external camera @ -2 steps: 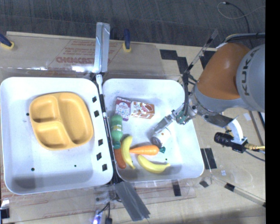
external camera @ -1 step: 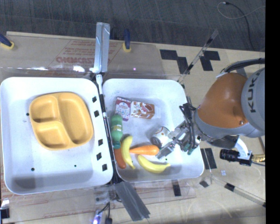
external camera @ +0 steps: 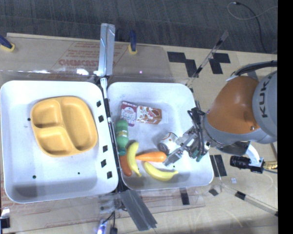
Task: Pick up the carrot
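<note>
Bins first: I count two (external camera: 49, 189) (external camera: 185, 94), white and shallow, side by side on the bench. The left one carries a single yellow divided plate (external camera: 63, 126) with three compartments. The right one has the rest. I make out two bananas: one (external camera: 132, 157) lying roughly upright near the divider, one (external camera: 160, 172) curved along the bin's near edge. One flat snack packet (external camera: 140, 114), red and white, lies toward the far side. One green bottle-shaped item (external camera: 122, 133) stands lengthwise just beside the divider, and an orange-red piece (external camera: 125, 165) lies below it, partly tucked behind the first banana; I cannot say what that piece is.

One carrot (external camera: 150, 156), as I read it: the orange stick lying crosswise between the two bananas, its left end touching the upright banana, its right end pointing toward the arm.

One gripper (external camera: 172, 151), reaching in from the right, low inside the right bin. Its metal tip sits just beside the carrot's right end, seemingly touching or overlapping it. I cannot tell from this angle whether the claw is spread or closed, and nothing is plainly between its tips.
</note>
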`<state>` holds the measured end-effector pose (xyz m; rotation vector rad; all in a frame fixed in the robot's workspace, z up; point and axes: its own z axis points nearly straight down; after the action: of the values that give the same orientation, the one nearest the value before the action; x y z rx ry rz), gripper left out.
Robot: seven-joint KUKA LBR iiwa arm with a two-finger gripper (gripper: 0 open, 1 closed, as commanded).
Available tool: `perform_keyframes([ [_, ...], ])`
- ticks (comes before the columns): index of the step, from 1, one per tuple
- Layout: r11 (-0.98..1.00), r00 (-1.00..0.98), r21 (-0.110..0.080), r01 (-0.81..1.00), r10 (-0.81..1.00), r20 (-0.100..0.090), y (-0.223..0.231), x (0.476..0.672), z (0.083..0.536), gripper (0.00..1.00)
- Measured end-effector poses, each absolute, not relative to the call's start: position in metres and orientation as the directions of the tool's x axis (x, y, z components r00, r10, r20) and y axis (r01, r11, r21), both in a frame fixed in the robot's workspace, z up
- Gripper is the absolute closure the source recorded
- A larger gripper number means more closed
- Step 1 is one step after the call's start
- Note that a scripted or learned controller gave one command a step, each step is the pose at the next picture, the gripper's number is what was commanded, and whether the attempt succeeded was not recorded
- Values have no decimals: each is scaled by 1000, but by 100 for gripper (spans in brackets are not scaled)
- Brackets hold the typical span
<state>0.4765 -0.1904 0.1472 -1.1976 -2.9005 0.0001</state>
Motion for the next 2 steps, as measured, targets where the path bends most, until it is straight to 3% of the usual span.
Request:
perform_keyframes([
  [1, 713, -713, -1, 701, 701, 2, -190, 478, 158, 100],
  [2, 713, -713, -1, 701, 701, 2, -190, 478, 158, 0],
])
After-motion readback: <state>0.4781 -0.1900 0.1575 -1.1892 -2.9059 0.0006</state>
